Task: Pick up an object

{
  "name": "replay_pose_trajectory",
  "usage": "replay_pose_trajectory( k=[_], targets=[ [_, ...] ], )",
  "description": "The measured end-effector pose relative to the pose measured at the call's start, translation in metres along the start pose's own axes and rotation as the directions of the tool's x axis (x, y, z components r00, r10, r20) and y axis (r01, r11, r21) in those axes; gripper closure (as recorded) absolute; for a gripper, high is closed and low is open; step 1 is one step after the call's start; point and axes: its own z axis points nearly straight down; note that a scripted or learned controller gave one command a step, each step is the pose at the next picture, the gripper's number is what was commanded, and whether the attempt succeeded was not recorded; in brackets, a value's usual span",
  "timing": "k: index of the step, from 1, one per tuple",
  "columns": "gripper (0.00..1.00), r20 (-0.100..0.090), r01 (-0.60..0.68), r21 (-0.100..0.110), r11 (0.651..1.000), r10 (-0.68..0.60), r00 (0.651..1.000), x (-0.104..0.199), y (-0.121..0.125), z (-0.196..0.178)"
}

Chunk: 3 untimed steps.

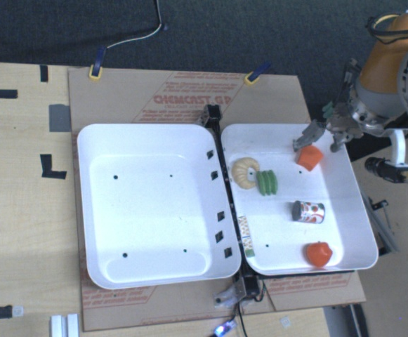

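In the right bin [351, 209] lie several small objects. An orange block [310, 158] sits near the far right corner. A beige ring-shaped piece [245, 173] and a green ribbed piece [267, 182] lie side by side near the divider. A small can [308, 212] lies on its side, and a red rounded object [319, 254] rests at the near edge. My gripper [321, 142] hangs over the bin's far right corner, open, with its fingers spread just above and behind the orange block. Nothing is between the fingers.
The left bin [91, 188] stands beside the right one on a cardboard sheet [189, 97]. Black clips [222, 220] run along the divider between the bins. The arm's orange band [386, 65] rises at the far right.
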Motion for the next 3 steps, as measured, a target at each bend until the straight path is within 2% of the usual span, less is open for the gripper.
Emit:
replay_pose_trajectory(
  k=[1,2,3],
  targets=[
    [0.00,0.000,0.004,0.000,1.000,-0.004,1.000,0.041,0.025,0.119],
    [0.00,-0.003,0.007,-0.006,1.000,-0.007,1.000,0.111,0.034,0.061],
    [0.00,0.001,-0.006,0.006,1.000,0.006,1.000,0.077,-0.060,0.065]
  ],
)
